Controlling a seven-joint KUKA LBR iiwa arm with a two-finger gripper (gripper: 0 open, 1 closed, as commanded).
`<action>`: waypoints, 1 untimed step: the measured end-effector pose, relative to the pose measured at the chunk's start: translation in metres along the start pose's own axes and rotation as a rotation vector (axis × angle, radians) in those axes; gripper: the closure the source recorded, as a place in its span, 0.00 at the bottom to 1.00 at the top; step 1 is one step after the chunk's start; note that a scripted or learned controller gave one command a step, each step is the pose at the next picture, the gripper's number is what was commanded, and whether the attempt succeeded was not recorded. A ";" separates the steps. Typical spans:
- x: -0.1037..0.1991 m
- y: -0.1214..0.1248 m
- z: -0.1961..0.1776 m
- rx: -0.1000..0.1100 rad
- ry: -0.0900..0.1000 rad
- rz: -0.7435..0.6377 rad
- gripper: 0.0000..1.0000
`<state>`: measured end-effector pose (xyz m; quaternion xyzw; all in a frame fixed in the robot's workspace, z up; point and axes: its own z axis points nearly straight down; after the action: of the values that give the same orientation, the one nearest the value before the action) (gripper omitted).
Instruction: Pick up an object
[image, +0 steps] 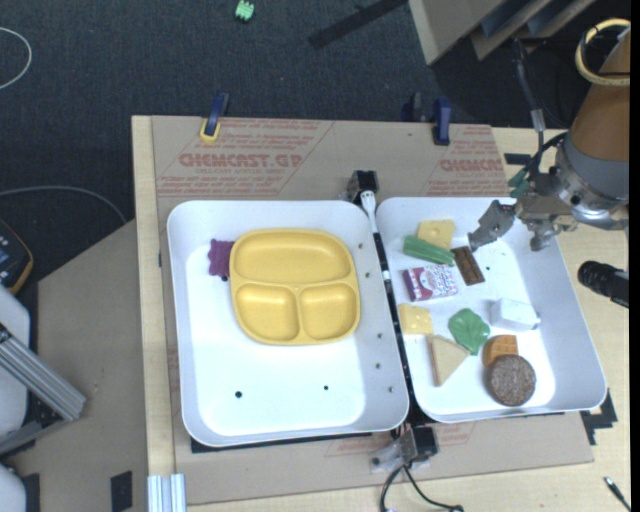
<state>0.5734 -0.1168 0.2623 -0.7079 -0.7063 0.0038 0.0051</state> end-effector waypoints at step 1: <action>0.000 0.002 -0.007 -0.013 -0.002 -0.003 0.00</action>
<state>0.5755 -0.1166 0.2691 -0.7070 -0.7072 -0.0001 0.0000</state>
